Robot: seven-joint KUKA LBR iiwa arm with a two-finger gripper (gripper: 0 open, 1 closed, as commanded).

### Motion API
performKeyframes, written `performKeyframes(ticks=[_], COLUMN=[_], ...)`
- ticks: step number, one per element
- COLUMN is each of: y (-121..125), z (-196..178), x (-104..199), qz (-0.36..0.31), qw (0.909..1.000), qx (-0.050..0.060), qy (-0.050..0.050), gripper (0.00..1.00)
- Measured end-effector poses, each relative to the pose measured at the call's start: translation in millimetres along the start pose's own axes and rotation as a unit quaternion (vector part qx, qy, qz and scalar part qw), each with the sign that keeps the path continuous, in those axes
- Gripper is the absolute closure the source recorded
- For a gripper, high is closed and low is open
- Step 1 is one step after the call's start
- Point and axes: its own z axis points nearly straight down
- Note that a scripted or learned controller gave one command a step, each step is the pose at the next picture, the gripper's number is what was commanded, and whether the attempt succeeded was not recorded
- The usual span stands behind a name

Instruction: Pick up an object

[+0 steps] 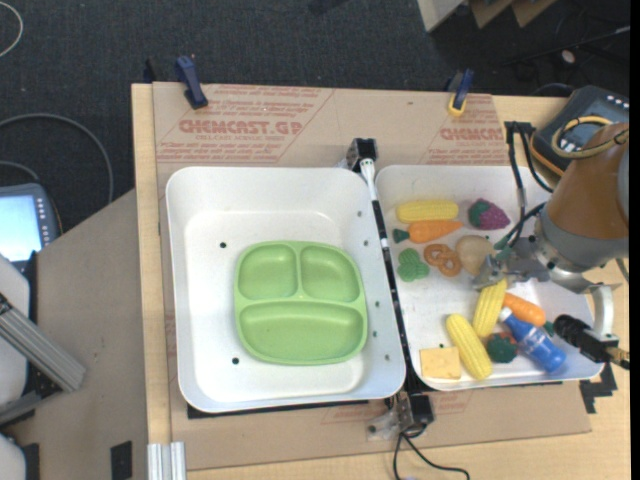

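So the gripper [503,264] is down low in the right bin [450,176], sitting in the middle of the toy food pile. I honestly cannot tell how the jaws stand; that end of the arm is a dark, blurry cluster and the grey wrist with its orange band covers a lot of it.

Closest thing to the tip is the upper corn cob [489,306], just below it and maybe touching. Its long axis runs steeply, top leaning a bit right, so it lies down and slightly left from the tip. If that's the target, I'd guess the jaws want to close across the short width, not along the length.

Right next to the tip on the left is a pale roundish piece [472,253], touching or nearly so, with a pretzel-looking ring [441,259] beside it. Also crowding in: an orange carrot-ish piece [526,308] and a blue bottle [533,342] just right of the cob, partly under the arm.

Further out, a second corn cob [468,346] lies diagonally near the bin's front, a cheese wedge [440,363] at its lower end. Along the back: a yellow corn [427,210], a carrot [433,231], purple grapes [488,214], and something green like broccoli [411,264].

Left bin [200,208] just has the green divided plate [300,302], well apart from all this.

Nothing looks lifted yet. Main risk is the clutter around that cob.
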Motion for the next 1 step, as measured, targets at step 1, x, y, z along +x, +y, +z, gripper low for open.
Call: performKeyframes(ticks=[1], y=[64.6], z=[9.0], x=[56.1], qz=[-0.004], qw=[1.0], qx=[0.0], qy=[0.0], gripper=[1.0])
